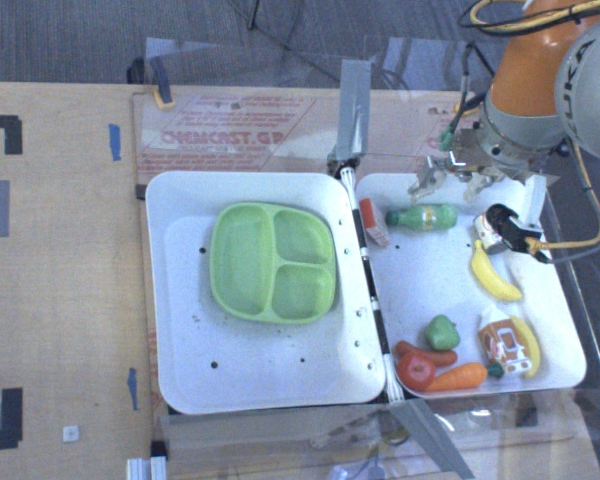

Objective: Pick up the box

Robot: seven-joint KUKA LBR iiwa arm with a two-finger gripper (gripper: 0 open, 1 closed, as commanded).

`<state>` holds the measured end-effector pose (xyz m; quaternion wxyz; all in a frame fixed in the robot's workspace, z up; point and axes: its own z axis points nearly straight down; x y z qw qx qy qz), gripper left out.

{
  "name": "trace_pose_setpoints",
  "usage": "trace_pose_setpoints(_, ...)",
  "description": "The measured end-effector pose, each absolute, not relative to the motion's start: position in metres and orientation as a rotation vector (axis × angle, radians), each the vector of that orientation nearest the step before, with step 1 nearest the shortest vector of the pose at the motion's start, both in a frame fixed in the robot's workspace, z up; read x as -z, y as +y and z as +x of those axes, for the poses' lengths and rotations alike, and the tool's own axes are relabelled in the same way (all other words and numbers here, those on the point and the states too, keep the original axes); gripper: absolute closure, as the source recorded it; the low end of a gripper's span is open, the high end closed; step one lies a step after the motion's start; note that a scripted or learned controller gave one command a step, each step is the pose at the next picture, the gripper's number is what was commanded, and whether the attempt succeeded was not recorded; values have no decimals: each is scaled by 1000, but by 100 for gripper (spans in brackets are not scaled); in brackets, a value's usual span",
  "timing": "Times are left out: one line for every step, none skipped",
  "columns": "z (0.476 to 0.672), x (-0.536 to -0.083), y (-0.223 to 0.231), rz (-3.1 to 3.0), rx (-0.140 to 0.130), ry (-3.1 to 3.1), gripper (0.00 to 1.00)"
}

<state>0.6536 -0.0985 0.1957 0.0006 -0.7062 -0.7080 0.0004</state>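
Two-finger metal gripper (450, 171) above right bin's far edge, fingers spread, nothing between. Green plastic bottle (423, 217) just below; yellow banana (493, 273) nearby. Small orange-white carton box (505, 346) well apart, near corner, beside orange carrot (460, 376).

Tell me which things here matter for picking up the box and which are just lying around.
For the job:
box, front right of the right bin
gripper, above that bin's back edge

Lying about:
green divided plate in the left bin
green bottle
banana
green pepper
tomato
carrot
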Motion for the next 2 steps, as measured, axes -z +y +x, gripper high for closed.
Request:
trace_pose_setpoints(561,-89,-124,-2357,9,-2086,0)
trace_pose_setpoints(562,-100,-127,-2367,8,-2088,100)
